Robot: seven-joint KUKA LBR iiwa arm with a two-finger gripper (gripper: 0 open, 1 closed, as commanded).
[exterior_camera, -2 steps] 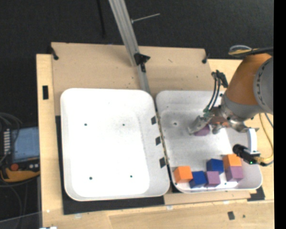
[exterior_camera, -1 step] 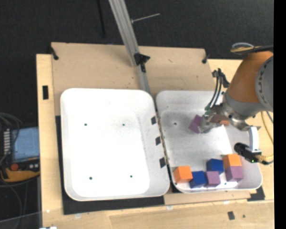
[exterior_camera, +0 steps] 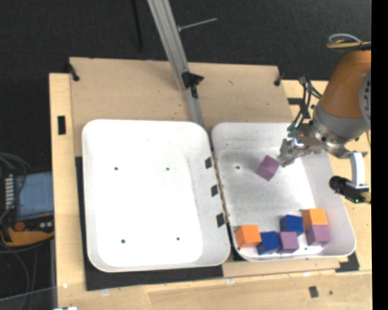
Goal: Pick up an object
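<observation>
Find the pincer [exterior_camera: 286,156] low over the right bin [exterior_camera: 246,134], toward its far right corner, hanging from the grey-and-orange arm [exterior_camera: 346,102]. Cannot tell from this slant whether spread, pressed together or already pinching something. Look just beside its tip, on the side toward the bin's middle, for the purple cube [exterior_camera: 268,168]: tilted, touching or almost touching the pincer, well apart from every wall of the bin. Cannot say whether resting on the bin floor or raised a little off it. Judge the step in hand as the grasp itself, not yet proven. To do it well, centre over the cube rather than beside it. Turn the wrist to meet two flat opposite faces instead of the edges. Come straight down and close only with the cube squarely in between. Avoid nudging from the side, likely to spin or skid so light a thing toward the bin's left edge. Lift slowly and straight up, then check for the cube rising too before counting anything as held. Leave alone the cluster of blocks [exterior_camera: 289,240] along the near edge, toward the near right corner: orange, blue and purple, packed close and touching, so harder to straddle cleanly than the lone cube. Disregard the left bin [exterior_camera: 149,173] for this step.
</observation>
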